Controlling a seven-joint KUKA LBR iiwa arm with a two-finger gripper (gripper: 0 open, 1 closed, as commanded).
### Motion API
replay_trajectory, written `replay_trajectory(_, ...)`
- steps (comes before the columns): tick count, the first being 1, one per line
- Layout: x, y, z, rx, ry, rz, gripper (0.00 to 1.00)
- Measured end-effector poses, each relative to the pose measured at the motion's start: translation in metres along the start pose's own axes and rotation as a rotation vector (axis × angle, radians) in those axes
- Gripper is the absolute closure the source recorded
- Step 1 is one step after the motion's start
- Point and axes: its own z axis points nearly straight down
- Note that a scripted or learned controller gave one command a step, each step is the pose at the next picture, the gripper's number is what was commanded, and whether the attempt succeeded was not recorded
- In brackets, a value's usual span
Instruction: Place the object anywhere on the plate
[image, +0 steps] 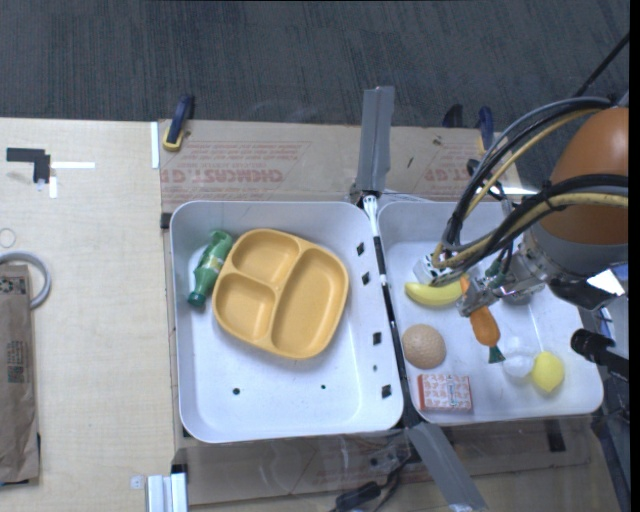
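I have the gripper (478, 298) low in the right bin (570, 405) over the carrot (485, 325), beside the banana (433, 293), its grip unreadable, with the plate (281, 292) waiting mid-left bin (200, 400).

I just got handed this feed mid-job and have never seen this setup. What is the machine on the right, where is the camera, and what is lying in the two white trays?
You are looking down at a slant from one fixed camera above a bench. The machine on the right is a robot arm, grey with an orange band, trailing black and yellow cables. Its hand is down in the right bin, next to a banana and an orange carrot; from here I cannot tell whether it holds anything.

That bin also contains a brown egg-shaped ball, a small red and white box, a lemon and a small white object.

The left bin has the yellow divided plate, the target, with a green bottle lying beside it.
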Motion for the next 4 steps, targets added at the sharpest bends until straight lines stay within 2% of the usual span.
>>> replay_trajectory(1, 0.049, 0.022, 0.005, 0.001, 0.000, 0.187, 1.00)
replay_trajectory(2, 0.128, 0.037, 0.008, 0.002, 0.000, 0.393, 1.00)
replay_trajectory(3, 0.176, 0.064, 0.005, 0.002, -0.002, 0.476, 1.00)
replay_trajectory(4, 0.157, 0.016, 0.034, 0.003, 0.000, 0.412, 1.00)
